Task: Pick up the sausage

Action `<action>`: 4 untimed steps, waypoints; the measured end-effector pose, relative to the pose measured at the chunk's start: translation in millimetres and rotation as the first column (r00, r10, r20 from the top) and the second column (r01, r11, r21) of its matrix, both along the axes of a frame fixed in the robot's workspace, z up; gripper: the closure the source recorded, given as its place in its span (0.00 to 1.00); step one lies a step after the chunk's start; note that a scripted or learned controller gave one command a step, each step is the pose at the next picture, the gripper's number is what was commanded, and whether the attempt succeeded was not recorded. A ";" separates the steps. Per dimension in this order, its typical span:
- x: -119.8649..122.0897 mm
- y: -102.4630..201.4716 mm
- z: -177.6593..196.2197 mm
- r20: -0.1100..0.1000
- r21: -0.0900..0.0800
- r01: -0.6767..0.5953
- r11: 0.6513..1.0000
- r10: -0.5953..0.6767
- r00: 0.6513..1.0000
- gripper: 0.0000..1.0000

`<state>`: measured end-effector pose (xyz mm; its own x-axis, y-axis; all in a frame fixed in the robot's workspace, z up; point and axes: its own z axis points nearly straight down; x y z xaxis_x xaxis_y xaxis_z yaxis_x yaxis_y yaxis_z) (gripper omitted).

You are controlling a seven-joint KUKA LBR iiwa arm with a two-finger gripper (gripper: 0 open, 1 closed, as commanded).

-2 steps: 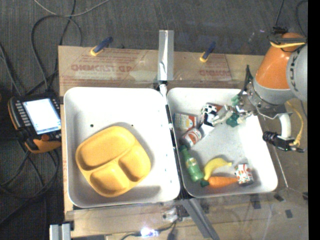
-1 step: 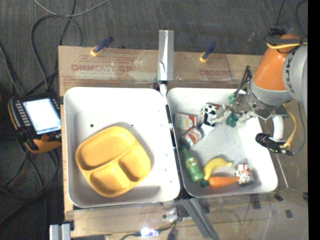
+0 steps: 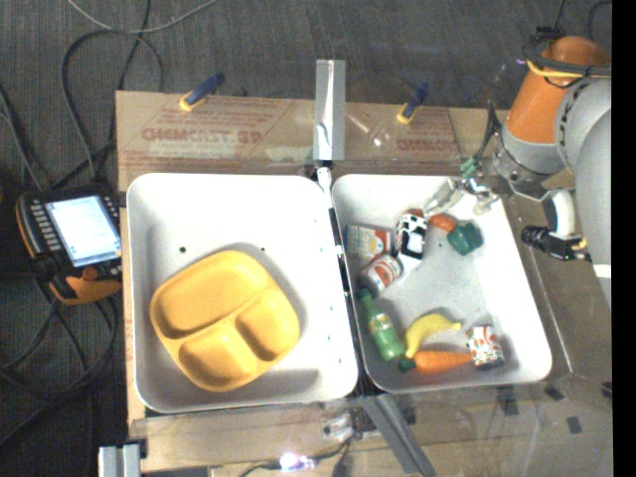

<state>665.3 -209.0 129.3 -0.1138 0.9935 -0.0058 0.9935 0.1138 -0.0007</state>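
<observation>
A small reddish-orange sausage [image 3: 442, 224] lies in the far part of the right bin [image 3: 532, 306], between a black-and-white cow toy [image 3: 410, 235] and a teal block [image 3: 465, 238]. My gripper [image 3: 455, 195] hangs just behind and above the sausage, near the bin's far wall, at the end of the grey arm with its orange band [image 3: 542, 102]. Nothing visibly sits in the gripper, and the sausage rests on the bin floor.
The right bin also holds a labelled packet [image 3: 366, 238], a can [image 3: 383, 271], a green bottle [image 3: 383, 332], a banana [image 3: 433, 330], a carrot [image 3: 443, 362] and a small can [image 3: 484, 345]. A yellow divided plate [image 3: 225, 318] lies in the left bin [image 3: 149, 217].
</observation>
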 end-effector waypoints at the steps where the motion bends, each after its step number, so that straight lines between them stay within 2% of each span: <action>1: 5.1 -1.9 -27.2 0.000 0.010 -0.065 0.998 0.065 0.998 0.00; 2: 1.0 -3.1 -23.2 -0.018 0.009 -0.068 0.998 0.068 0.997 1.00; 3: -51.7 -11.0 7.3 -0.001 0.004 -0.018 1.000 0.018 1.000 1.00; 4: -51.7 -10.5 7.0 -0.001 0.005 -0.018 1.000 0.018 1.000 0.00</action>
<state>613.5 -219.6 136.4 -0.1315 0.9913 -0.0005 0.9913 0.1315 -0.0007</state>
